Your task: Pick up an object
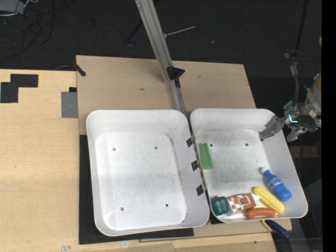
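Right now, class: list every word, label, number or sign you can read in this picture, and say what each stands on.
None can be read.
Orange and white packet: it bears markings, too blurred to read.
Blue bottle: no label can be made out.
Both white bins: dark specks only, no writing.

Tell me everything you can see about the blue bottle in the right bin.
The blue bottle is small, looks like plastic, with a blue body and a pale cap end pointing up-left. It lies on its side, slanted, on the floor of the right bin near the right wall. Its lower end sits close by the yellow corn cob; whether they touch is unclear.
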`<state>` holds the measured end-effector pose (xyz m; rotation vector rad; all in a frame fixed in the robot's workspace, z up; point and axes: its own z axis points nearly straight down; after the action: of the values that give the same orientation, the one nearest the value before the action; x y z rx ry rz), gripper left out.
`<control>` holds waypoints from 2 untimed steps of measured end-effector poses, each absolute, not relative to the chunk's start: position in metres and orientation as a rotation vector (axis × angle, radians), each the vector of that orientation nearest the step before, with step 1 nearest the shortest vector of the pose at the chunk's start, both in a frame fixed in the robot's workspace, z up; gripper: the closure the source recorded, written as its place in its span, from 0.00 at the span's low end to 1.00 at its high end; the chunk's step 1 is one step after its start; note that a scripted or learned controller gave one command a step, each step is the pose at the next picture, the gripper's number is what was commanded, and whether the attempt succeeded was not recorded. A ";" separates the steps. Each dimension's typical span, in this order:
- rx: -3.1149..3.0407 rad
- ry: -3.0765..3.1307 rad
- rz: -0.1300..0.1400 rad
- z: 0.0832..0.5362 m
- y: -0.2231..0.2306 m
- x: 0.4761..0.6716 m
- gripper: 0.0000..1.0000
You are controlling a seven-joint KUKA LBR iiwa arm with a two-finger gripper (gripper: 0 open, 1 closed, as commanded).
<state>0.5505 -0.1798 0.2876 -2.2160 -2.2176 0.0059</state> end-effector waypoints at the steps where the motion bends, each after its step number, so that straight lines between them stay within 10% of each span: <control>1: -2.219 -2.220 0.002 0.290 -0.180 0.551 0.00; 2: -2.215 -2.215 0.007 0.226 -0.176 0.548 0.00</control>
<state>0.5476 -0.1763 0.2261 -2.2153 -2.2154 0.0069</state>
